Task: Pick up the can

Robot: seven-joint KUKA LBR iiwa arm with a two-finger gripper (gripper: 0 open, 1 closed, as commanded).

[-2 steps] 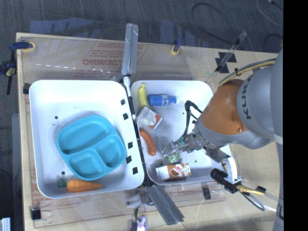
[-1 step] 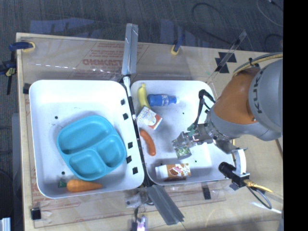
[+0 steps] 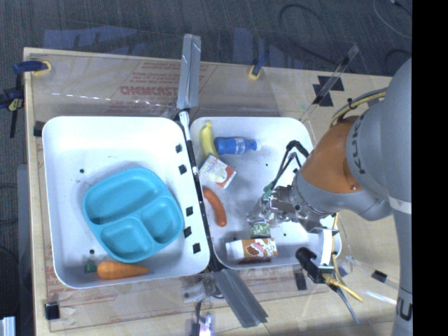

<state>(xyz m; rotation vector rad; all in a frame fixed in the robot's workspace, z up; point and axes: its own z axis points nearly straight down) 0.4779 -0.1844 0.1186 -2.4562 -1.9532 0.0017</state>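
Jaws hover just above can.

A pale wooden counter is carrying everything, its top showing faded red lettering under a clear sheet. Two shallow white bins are sitting on it side by side, their inner walls touching at the middle: the left bin and the right bin. A grey metal bar is lying along the seam between them at the far side, and another grey bar is angling out from the near side. A blue clamp is gripping the counter's far left corner.
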